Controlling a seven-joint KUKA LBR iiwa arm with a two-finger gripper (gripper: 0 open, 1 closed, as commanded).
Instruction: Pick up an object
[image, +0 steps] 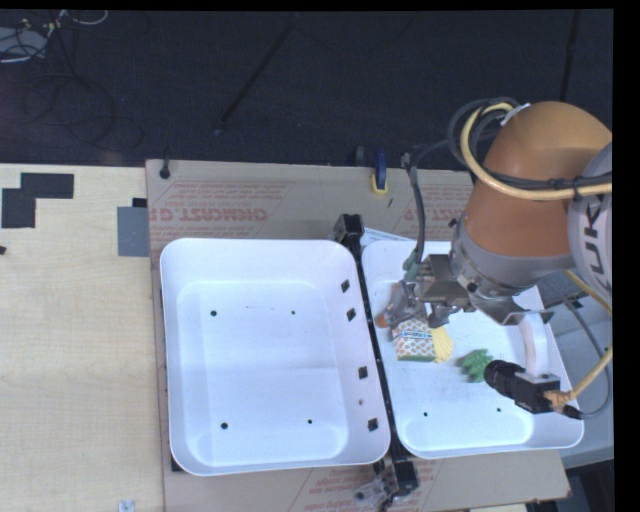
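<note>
Camera view: behind the left bin (260, 380), the board (215, 213) carries reddish print, upside down and unreadable. In the right bin (470, 430) the gripper (412, 305) hangs just over a patterned packet (412, 345); I cannot tell its width. The yellow piece (442, 346) touching the packet and the green toy (474, 362) nearby could spoil the grasp.

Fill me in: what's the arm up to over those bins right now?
The arm has reached in from the right and its end effector sits low over the right bin, at the near edge of a small cluster of items. Just below it lies a white patterned object with a yellow piece against it, and a green item a little farther right. Nothing looks lifted yet; whether it has a grip can't be told from this view.
</note>
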